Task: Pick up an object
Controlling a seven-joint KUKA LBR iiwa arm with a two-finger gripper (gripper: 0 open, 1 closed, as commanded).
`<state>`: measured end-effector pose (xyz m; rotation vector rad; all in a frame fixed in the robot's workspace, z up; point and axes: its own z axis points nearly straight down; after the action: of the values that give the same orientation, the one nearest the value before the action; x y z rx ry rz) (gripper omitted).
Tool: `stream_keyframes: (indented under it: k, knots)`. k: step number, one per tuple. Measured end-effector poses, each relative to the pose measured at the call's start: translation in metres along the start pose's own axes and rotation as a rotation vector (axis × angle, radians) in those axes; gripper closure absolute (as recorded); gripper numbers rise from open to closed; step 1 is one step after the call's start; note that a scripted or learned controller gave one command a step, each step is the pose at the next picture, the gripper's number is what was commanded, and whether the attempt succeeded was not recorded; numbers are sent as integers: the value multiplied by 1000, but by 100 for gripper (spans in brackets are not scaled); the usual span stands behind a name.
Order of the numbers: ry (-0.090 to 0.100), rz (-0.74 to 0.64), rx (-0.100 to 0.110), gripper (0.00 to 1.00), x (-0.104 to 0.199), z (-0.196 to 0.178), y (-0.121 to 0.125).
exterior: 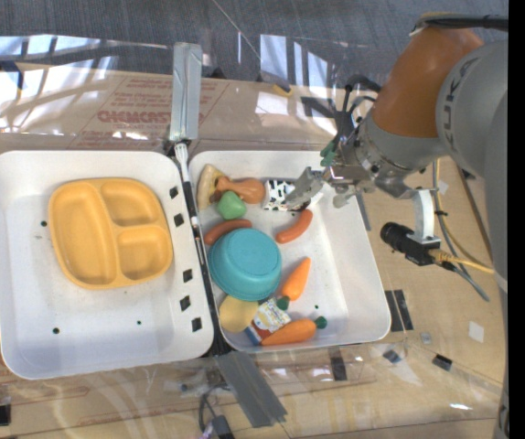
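Camera view: two shallow white bins sit side by side on a bench covered with brown cardboard bearing faded red print, and dark grey carpet lies beyond it. The left bin (16, 273) holds a yellow divided tray (110, 230). The right bin (354, 282) is the landmark. At its middle lies an upturned teal bowl (245, 263). Just right of the bowl lies a small carrot (294, 279), and at the bin's near edge a larger carrot (290, 332) rests beside a small printed packet (270, 316) and a pale yellow piece (236, 314). Toward the bin's far side are a sausage (294, 226), a green piece (232, 205), a chicken leg (241, 188) and a black-and-white spotted item (277, 195). The gripper (304, 193) reaches in over the bin's far right part, close by the spotted item and above the sausage; I cannot tell how its hand stands, wide or closed. Black cables trail over the wooden bench right of the bin.
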<state>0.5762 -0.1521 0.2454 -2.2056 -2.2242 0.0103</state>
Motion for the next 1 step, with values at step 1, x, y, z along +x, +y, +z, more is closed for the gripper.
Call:
stream_keyframes:
  k: [1]
  knots:
    - [2,-228,1,0,4,76,-60]
